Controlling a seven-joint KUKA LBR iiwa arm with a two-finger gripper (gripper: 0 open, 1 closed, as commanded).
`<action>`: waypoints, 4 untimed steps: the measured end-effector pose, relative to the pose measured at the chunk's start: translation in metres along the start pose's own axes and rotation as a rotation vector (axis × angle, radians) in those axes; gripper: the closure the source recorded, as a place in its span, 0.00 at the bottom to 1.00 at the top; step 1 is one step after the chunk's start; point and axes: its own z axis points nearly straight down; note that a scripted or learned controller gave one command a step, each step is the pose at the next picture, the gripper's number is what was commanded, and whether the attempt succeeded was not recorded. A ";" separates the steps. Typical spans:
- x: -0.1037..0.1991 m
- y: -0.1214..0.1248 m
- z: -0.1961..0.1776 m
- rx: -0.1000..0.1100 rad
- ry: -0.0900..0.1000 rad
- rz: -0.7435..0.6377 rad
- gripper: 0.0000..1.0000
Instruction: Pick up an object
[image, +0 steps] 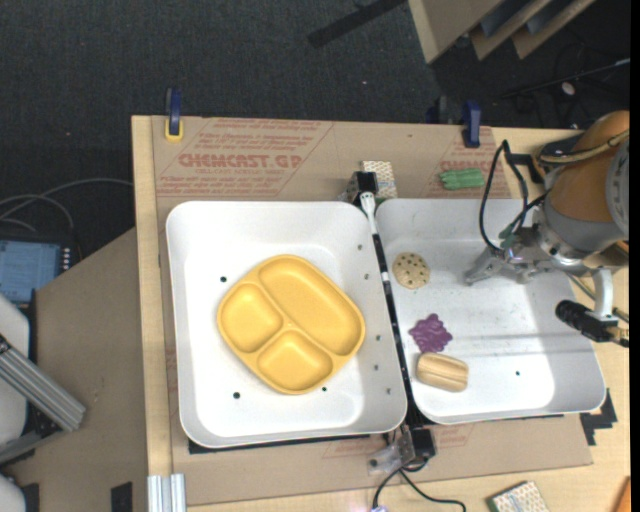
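The grey arm with its orange band (590, 185) enters at the right edge of the bench and is cut off there, so only its lower part shows. Its bulk and a looping black cable (492, 195) cover the far right corner of the right white bin (500, 395). The two-finger gripper (497, 268) hangs over the far half of that bin, its metal fingers (478, 273) splayed apart and open, with nothing between them; whether the tips touch the bin floor is hard to make out.

Three small items lie along the right bin's left side, all apart from the gripper: a round speckled tan cookie (410, 269) near the far left, a purple bunch of toy grapes (430, 331) midway, and a pale tan bread-roll-shaped piece (442, 372) just beside the grapes, toward the near edge.

The left white bin (200, 260) carries a yellow plastic three-compartment plate (290, 323) at its middle. A small green object (462, 180) on the bench beyond the right bin is too blurred to identify.
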 end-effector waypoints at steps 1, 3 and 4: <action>0.024 0.046 -0.008 -0.017 -0.006 -0.005 0.00; 0.049 0.061 -0.008 -0.019 -0.004 -0.008 0.00; 0.100 -0.014 -0.006 -0.003 0.000 -0.002 0.00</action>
